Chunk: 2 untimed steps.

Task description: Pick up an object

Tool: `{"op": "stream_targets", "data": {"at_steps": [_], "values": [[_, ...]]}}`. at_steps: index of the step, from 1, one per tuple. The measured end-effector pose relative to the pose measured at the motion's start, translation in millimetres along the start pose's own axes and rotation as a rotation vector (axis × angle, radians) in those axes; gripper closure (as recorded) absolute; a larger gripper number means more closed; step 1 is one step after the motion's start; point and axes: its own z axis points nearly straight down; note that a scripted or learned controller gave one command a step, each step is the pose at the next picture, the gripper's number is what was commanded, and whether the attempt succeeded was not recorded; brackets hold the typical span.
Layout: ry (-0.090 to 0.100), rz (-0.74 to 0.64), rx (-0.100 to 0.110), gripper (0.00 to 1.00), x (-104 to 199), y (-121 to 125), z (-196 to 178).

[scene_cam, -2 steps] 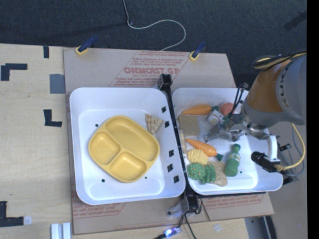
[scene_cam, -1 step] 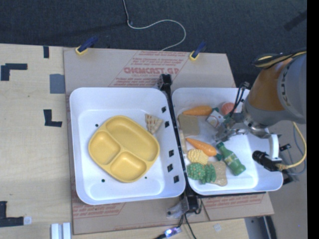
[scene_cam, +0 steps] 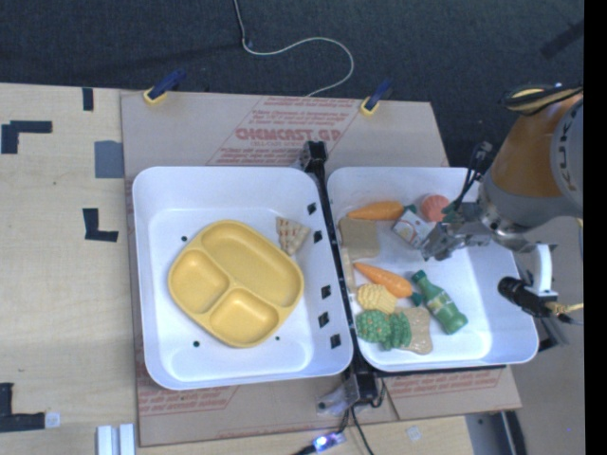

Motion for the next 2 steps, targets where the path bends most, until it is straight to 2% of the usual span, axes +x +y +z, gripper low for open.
{"op": "stream_targets", "data": {"at_steps": [1, 2], "values": [[-0.001, -0.001, -0.001, 1.00, -8.1, -1.5, -57.6], [0.000, -0.002, 0.000, 1.00, -7.6, -1.1, -75.9]]}}
